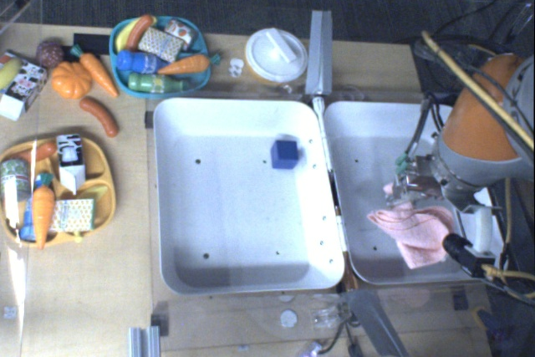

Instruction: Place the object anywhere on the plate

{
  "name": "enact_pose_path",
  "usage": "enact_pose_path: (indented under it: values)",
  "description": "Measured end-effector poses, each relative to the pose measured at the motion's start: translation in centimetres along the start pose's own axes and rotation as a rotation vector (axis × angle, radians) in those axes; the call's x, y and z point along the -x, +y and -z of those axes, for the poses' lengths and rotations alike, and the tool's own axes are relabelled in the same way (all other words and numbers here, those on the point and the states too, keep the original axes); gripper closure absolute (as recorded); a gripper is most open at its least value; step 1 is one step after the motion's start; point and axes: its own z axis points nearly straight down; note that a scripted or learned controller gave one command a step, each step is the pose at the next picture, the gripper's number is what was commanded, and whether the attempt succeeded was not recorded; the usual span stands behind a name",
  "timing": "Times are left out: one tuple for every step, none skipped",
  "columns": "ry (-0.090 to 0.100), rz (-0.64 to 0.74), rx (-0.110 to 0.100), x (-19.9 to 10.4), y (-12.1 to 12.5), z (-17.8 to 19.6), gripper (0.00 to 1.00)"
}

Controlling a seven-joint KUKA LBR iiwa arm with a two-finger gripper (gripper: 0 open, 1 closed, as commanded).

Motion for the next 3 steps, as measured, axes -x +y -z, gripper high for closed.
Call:
enact_pose_path:
  values:
    - [0.0, 0.009, 0.005, -0.1, 0.1, 4.2, 1.0]
    - [0.0, 0.412, 0.006, -4.9, 1.2, 3.9, 1.0]
    - [-0.001, 0.816, 0.007, -10.1, 1.3, 2.9, 1.0]
